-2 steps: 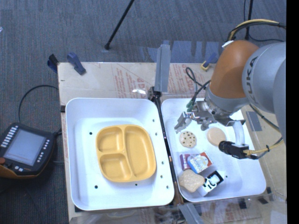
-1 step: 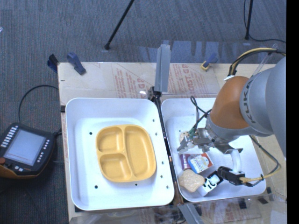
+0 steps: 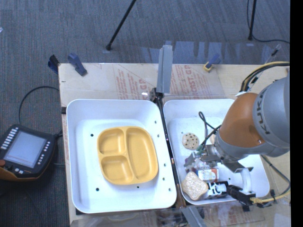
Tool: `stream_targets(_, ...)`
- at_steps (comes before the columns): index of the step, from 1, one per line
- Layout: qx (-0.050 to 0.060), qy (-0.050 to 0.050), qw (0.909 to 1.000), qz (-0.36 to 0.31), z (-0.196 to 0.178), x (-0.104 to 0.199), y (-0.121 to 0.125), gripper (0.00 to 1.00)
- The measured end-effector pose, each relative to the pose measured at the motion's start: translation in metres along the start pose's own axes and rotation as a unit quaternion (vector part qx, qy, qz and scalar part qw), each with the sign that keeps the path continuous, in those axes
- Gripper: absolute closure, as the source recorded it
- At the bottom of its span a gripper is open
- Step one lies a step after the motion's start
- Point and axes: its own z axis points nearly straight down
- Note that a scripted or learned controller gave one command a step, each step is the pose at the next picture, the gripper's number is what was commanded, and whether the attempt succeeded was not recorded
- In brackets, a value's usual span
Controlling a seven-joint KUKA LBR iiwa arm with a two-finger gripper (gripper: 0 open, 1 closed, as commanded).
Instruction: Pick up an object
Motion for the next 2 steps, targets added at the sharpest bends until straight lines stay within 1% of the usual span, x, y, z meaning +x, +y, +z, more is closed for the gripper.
stream_targets(1, 0.002, 0.001, 1.0, 0.003, -0.008, -0.001, 0.0, 1.0)
stream_targets(2, -0.006, 0.0, 0.9997, 0.024, -0.105, 0.046, 0.049, 1.0)
